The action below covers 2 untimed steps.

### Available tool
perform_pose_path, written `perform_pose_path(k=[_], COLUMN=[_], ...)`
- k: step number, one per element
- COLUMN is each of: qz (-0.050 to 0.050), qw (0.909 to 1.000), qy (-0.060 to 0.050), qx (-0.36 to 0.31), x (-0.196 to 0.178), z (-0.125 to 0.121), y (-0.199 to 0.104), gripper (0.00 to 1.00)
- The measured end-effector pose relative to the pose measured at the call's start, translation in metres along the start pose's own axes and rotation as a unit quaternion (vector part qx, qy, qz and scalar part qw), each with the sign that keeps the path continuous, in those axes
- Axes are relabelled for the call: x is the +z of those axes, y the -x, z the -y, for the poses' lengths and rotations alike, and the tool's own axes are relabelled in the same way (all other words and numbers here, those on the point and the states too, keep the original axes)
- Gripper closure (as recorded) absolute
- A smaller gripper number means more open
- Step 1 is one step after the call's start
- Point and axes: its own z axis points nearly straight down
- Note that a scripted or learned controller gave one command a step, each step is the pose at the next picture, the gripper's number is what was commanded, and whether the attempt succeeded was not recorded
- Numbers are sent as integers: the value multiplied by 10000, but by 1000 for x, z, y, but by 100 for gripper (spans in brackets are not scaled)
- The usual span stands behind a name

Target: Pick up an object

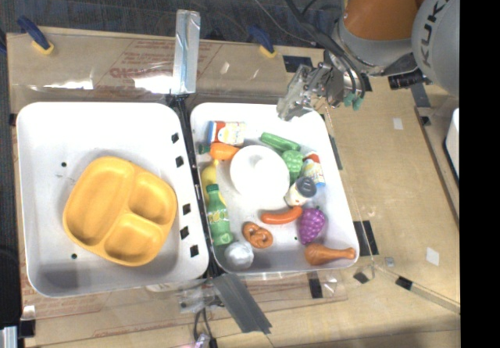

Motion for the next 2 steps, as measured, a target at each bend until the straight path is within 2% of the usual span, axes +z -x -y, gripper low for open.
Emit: perform_pose_path(k=[1,2], qz=[-30,-27], qw=[9901,9900], qy=[4,6], qx=[-1400,-1407], x=[19,19], z=[66,65], y=[-21,-21], gripper=[100,0])
